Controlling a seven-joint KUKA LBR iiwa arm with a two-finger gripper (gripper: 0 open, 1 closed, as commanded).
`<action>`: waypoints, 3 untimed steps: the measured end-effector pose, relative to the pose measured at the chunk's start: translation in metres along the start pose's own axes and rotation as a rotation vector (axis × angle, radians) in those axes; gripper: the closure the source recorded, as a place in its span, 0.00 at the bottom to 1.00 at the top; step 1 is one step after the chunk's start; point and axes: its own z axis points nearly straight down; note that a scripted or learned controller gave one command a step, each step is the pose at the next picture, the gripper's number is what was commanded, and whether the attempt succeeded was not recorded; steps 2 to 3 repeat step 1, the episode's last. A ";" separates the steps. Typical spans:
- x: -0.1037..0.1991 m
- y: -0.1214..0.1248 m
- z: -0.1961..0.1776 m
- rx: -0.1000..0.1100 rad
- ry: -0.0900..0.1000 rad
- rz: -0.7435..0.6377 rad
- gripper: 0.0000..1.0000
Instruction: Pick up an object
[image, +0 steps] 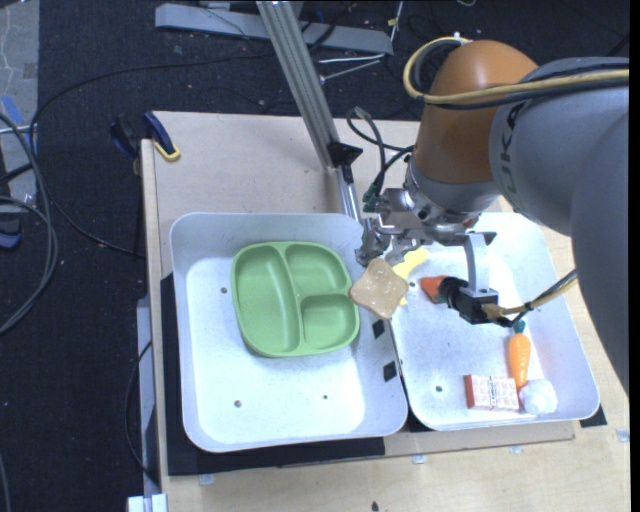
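My gripper (381, 255) hangs over the seam between the two bins, under the orange wrist band. A tan bread slice (378, 290) sits tilted between its fingers by the top corner, just right of the green plate (295, 297). The fingers are shut on that slice. Beside it in the right bin (560, 290) lie a yellow piece (411, 264) and a small orange-red piece (430, 288), both partly hidden by the arm.
The green divided plate lies in the left bin (200, 330). A carrot (519, 357), a red and white box (491, 392) and a white lump (540, 397) sit at the right bin's near right. A metal pole (305, 80) slants up behind the bins.
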 end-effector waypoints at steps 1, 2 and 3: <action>0.042 0.011 0.003 -0.004 -0.001 0.001 1.00; 0.042 0.011 0.003 -0.004 -0.001 0.001 1.00; 0.042 0.011 0.003 -0.004 -0.001 0.001 1.00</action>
